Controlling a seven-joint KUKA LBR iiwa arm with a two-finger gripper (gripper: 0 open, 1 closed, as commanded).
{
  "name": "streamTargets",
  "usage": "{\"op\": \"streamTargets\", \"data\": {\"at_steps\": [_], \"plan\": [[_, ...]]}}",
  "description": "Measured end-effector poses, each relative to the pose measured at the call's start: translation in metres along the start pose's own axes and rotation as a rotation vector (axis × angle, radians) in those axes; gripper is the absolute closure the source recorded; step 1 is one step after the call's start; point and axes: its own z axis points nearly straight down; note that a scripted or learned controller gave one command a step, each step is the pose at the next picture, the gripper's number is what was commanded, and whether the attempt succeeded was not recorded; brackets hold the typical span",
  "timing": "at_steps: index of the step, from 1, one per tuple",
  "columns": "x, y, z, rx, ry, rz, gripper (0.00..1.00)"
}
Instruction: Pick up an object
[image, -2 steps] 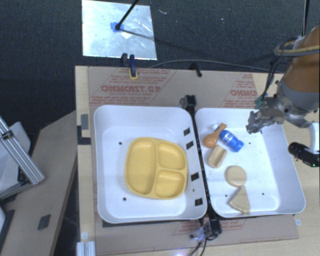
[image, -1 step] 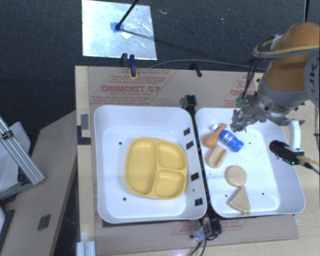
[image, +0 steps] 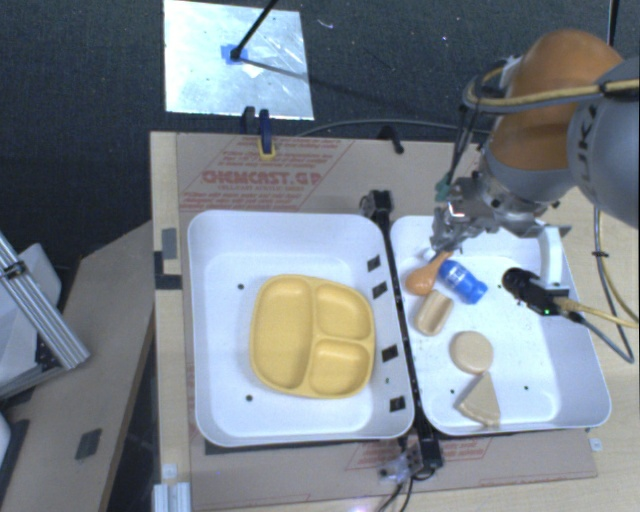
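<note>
Two white bins sit side by side. The left bin (image: 220, 300) holds a yellow divided tray (image: 310, 335). In the right bin (image: 570, 370) lie a blue bottle (image: 462, 281), an orange spoon-like piece (image: 425, 276), a tan cylinder (image: 434, 314), a tan disc (image: 470, 352) and a tan wedge (image: 481, 401). The gripper (image: 450, 232) hangs over the bin's far left part, just beyond the bottle.

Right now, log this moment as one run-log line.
gripper: over right bin, above blue bottle | grasp: none seen | yellow tray: left bin
</note>
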Motion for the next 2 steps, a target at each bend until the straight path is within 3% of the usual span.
{"op": "streamTargets", "data": {"at_steps": [1, 2], "plan": [[0.047, 0.008, 0.012, 0.001, 0.0, 0.0, 1.0], [0.086, 0.035, 0.022, 0.0, 0.0, 0.001, 1.0]]}}
